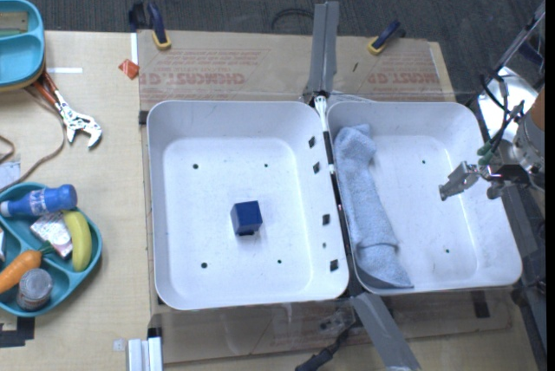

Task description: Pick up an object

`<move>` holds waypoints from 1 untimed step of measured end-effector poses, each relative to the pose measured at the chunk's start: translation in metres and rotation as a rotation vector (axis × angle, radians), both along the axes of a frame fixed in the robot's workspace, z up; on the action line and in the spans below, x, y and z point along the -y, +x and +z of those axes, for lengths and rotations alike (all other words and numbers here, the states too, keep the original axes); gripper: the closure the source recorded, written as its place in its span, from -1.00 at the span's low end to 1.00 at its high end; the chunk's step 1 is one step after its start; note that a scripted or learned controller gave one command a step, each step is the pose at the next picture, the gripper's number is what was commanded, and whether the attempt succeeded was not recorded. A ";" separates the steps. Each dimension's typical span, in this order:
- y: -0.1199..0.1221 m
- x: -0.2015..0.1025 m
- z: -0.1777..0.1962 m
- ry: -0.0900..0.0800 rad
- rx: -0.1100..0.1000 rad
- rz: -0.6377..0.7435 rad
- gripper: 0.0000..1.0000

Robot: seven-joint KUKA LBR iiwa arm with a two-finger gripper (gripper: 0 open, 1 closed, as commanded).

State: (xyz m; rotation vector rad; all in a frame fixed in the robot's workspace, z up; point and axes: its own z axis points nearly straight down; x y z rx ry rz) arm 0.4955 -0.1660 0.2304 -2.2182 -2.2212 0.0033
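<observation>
A blue cube [247,218] is sitting in the left bin [173,187], a little toward the bin's near edge and close to the middle of its floor. It has no long axis; its faces are lying slightly turned against the bin's walls, one darker side facing the near edge. Nothing is touching it.

A grey cloth [368,205] is lying in the right bin [468,265], stretched out along that bin's left wall. Its long axis is running from the far edge toward the near edge, leaning a little to the right as it comes nearer, and its near end is bunching up close to the bin's near-left corner.

The gripper [458,181] is hanging over the right side of the right bin, near its right wall, well apart from the cloth and from the cube. It is gripping nothing; whether it is open or closed cannot be told at this size.

On the tabletop [104,83] to the left of the bins, a round teal tray [95,252] near the left edge is holding a bottle [35,202], a banana [80,241], a carrot [17,270] and a can [33,289]. A second teal tray [22,44] is sitting at the far-left corner, with a wrench [74,122] lying just beside it.
</observation>
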 end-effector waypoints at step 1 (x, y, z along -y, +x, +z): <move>0.000 0.001 0.008 -0.001 -0.001 -0.001 1.00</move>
